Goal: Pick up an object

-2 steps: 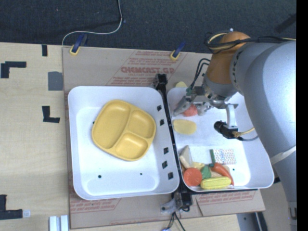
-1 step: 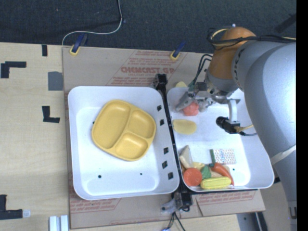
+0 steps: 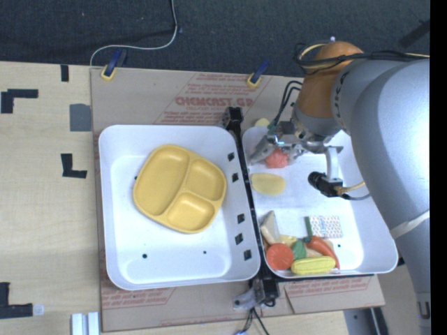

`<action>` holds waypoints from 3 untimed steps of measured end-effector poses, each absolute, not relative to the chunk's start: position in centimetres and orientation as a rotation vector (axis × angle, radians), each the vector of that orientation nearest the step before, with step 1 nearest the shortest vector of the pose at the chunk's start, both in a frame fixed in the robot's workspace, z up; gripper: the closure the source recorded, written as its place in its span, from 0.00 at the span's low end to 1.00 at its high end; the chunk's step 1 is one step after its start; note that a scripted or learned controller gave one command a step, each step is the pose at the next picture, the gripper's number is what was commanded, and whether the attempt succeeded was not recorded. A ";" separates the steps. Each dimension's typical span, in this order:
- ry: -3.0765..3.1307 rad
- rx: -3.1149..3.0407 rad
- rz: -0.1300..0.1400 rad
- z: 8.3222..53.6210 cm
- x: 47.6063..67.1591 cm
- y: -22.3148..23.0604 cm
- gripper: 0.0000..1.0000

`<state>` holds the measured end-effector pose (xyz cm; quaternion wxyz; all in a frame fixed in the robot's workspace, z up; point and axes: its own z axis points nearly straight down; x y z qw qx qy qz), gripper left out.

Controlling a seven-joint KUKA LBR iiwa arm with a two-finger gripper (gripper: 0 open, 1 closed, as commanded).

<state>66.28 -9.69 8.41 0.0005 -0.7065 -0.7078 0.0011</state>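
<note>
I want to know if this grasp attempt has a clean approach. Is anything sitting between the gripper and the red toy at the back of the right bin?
Nothing visible does. The gripper is right over the red toy in the right bin. The pale yellow piece lies apart, nearer the camera, and the pile of toy food sits at the front.

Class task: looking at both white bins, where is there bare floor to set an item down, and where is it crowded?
Left bin: bare floor in front of the yellow divided plate. Right bin: a bare strip between the pale yellow piece and the near-edge toy food pile. Crowded: that pile, and the far end around the hand and red piece.
</note>
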 end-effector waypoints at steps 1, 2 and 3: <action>-2.223 -2.220 0.003 8.4 66.4 -10.0 0.00; -2.224 -2.219 0.002 8.4 66.8 -9.9 0.00; -2.222 -2.220 0.004 8.4 65.7 -9.4 0.00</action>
